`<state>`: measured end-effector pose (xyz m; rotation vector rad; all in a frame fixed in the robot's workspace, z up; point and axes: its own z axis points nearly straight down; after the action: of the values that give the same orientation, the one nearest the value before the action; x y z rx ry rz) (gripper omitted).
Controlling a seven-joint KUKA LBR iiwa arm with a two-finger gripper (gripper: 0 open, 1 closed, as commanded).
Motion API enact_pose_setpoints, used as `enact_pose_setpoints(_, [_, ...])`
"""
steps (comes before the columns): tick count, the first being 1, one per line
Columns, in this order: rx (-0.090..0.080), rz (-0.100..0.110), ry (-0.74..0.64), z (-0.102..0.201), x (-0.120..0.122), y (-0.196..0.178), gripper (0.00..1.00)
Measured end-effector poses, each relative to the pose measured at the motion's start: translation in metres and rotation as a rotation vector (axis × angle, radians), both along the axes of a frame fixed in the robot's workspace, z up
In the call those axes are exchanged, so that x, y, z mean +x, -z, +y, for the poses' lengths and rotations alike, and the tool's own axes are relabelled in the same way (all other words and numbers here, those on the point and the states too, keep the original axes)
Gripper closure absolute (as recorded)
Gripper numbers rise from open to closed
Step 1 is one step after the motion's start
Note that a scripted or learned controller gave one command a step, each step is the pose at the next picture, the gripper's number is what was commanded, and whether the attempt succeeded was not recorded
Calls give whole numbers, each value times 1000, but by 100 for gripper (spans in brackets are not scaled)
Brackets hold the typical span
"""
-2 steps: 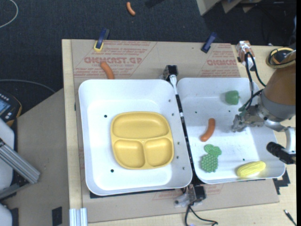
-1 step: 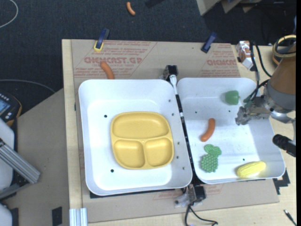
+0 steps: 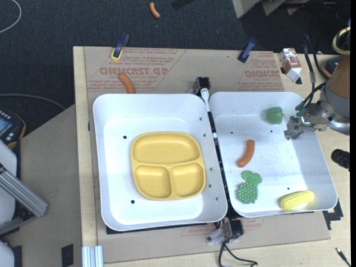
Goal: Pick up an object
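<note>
While the arm reaches in from the right, I see its gripper point(image 3: 293, 128) low over the right-hand bin point(image 3: 311, 166), near that bin's far right part, and nothing is lifted yet. I cannot tell from this slanted view how the gripper is set, since it shows as a small grey cluster against the white floor; I see no object caught in it.

Four candidates lie in that bin. A green block point(image 3: 273, 114) sits just beside the gripper, toward the bin's back wall, apart from it as far as I can judge. A toy sausage point(image 3: 246, 153) lies near the bin's middle, tilted. A green bunch of toy grapes point(image 3: 248, 187) lies toward the front, and a yellow toy corn cob point(image 3: 297, 199) rests near the front right corner.

The left-hand bin point(image 3: 111, 149) holds a yellow divided plate point(image 3: 167, 164), three compartments, nothing in them (not a likely pick, I judge, being broad and flat).

Outside the bins, another orange sausage point(image 3: 127, 83) lies on the cardboard sheet point(image 3: 167, 65) under them.

My reading: the approach is made, the grasp and the lift are both left to do. The green block looks the nearest target.
</note>
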<state>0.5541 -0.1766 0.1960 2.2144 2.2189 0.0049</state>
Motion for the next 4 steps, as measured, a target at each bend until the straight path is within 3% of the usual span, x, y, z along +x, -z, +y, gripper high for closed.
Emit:
enact_pose_setpoints(1, [0,2,0,0,1,-31,100])
enact_pose_setpoints(4, [5,10,-3,152,-23,-29,100])
